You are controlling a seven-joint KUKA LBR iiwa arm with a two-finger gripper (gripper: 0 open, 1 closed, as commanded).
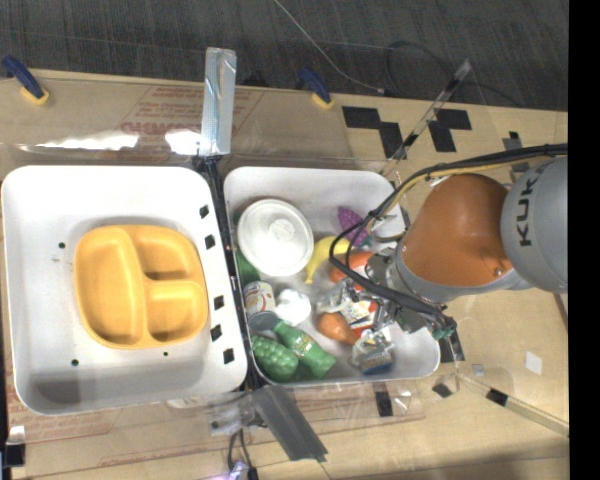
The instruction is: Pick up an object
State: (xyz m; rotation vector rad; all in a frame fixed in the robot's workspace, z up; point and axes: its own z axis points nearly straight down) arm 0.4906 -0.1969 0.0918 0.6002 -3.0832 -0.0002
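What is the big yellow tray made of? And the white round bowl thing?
The yellow tray in the left bin looks like moulded plastic: one even colour, rounded compartments, a soft sheen. The white round bowl in the right bin also looks like plastic, smooth and slightly glossy, though ceramic can't be ruled out from this view.

Grey arm (540,230) — orange band, black cables, lettering.
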